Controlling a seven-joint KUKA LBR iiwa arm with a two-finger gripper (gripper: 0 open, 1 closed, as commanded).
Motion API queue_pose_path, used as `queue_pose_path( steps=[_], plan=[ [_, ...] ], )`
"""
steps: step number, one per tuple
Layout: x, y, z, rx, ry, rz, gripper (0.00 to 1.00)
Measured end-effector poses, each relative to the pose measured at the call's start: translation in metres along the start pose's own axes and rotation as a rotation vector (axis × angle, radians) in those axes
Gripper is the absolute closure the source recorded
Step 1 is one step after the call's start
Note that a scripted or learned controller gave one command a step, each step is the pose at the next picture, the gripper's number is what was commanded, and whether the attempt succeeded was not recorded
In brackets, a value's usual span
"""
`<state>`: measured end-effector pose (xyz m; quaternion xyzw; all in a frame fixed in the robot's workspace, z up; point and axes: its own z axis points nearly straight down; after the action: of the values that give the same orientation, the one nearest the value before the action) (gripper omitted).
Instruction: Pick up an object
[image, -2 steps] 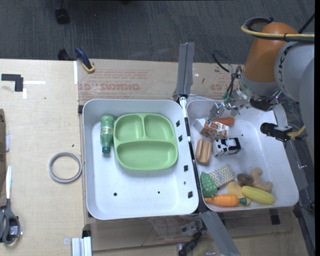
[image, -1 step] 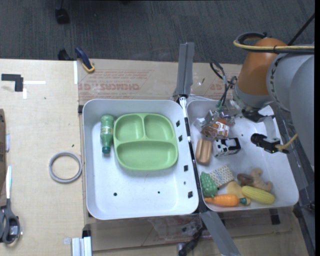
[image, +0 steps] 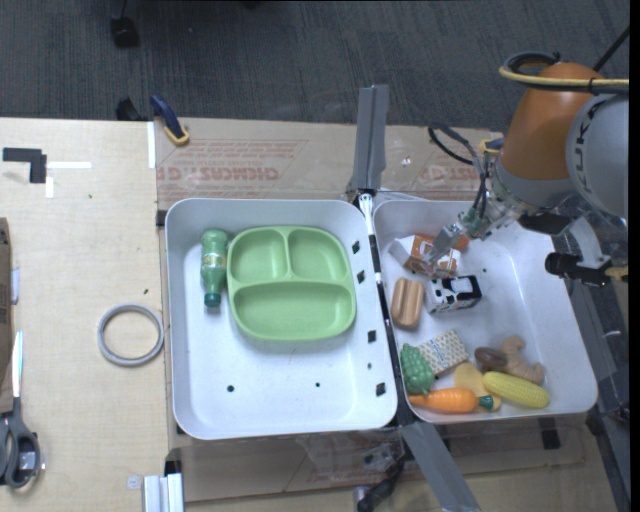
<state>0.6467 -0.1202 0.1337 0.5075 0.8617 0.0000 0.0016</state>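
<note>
Gripper (image: 432, 258): your fingers hang over the orange-and-white packet (image: 437, 252) at the back of the right white bin (image: 560, 330); spread unclear. Black-and-white toy cow (image: 456, 291) sits just beside the packet. Descend straight, avoid the cow, confirm grip before lifting.

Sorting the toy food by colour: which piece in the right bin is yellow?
The corn, lying near the bin's front right corner. The carrot beside it is orange, the bread roll tan.
</note>
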Motion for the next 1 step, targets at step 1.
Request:
queue_pose_path(
  steps=[1],
  plan=[
    [0.0096,0.0216,0.0298,-0.003,-0.002,0.153,0.00]
  ],
)
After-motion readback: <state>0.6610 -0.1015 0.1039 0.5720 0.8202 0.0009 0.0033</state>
